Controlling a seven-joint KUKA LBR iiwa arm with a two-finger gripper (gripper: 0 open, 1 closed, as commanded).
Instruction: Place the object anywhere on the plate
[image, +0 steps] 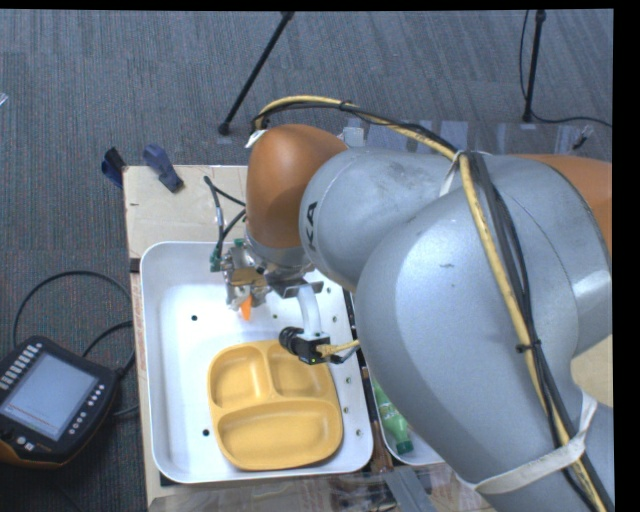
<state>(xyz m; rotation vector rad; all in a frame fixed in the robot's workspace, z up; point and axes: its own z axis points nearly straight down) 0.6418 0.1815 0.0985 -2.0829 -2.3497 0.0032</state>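
Observation:
A yellow plate (275, 408) with three compartments lies in the near half of the left white bin (175, 340). My gripper (243, 298) hangs over the bin's far half, just beyond the plate's far edge. A small orange object (245, 312) pokes out from between its fingers, which are shut on it. The object sits above the bin floor, a short way up-left of the plate. The grey arm and its orange band hide the right part of the bin.
A black cable connector (300, 345) on the arm hangs at the plate's far rim. A green object (393, 422) lies in the right bin, mostly hidden by the arm. A teach pendant (50, 395) rests on the floor at left. Blue clamps (160, 167) sit at the bench's far-left corner.

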